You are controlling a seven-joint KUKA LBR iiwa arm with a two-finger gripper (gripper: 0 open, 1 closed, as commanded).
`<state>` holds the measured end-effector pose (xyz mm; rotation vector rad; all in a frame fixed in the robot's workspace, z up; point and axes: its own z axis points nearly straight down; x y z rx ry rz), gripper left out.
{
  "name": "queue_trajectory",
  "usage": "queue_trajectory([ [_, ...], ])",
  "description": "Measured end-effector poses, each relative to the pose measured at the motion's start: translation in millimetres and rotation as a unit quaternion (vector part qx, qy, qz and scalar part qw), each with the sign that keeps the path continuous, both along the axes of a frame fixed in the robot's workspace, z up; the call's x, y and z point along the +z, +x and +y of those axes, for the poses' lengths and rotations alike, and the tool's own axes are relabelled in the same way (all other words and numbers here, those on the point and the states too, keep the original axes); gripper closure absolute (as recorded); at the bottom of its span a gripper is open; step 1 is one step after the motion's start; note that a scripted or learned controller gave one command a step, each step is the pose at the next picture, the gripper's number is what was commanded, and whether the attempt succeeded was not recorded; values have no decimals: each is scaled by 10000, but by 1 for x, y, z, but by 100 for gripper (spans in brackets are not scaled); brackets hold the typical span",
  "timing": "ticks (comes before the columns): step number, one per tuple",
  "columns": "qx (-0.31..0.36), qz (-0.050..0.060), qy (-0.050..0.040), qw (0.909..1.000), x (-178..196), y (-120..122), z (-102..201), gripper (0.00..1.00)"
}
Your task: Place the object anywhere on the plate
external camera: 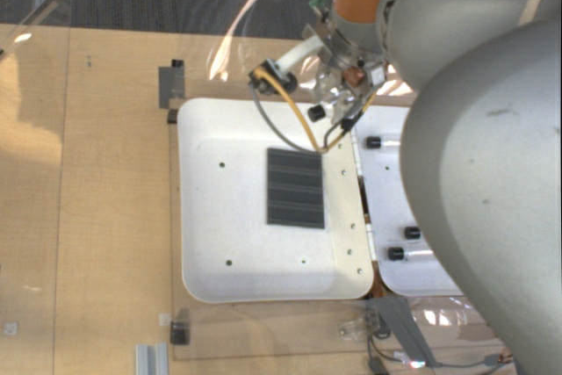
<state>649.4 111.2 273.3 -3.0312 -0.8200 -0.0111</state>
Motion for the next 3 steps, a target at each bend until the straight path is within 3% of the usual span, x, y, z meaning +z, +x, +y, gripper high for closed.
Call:
queue_trajectory([
  [1,1588,31,-18,9873,-58,-6,40,100],
  [2,1635,11,-12,9865,-23,12,86,100],
  [3,4067,17,-20,9136,-68,-35,118,100],
])
